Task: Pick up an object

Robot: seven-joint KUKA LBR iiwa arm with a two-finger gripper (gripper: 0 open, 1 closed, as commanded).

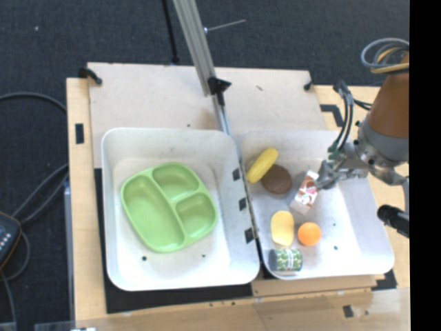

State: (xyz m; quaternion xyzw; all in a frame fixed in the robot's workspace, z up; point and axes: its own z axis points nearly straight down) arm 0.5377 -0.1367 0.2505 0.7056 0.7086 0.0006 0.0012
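Lowest in the camera view, at the front rim of the right bin (pixel 365 254), a small green patterned can (pixel 286 259) lies on its side. Just behind it sit a pale yellow block (pixel 282 227) and an orange ball (pixel 309 234), near each other but apart. Farther back, a yellow banana (pixel 262 165) lies slanted, touching a round brown disc (pixel 277 180). Right of the disc, a small white and red carton (pixel 306 191) is tilted, its upper end up against the gripper (pixel 326 176), which reaches in from the right on the grey arm (pixel 386 126). Whether the hand is apart, together or clamped on the carton cannot be told. In the left bin (pixel 124 267) lies a green divided plate (pixel 169 205) with three compartments.
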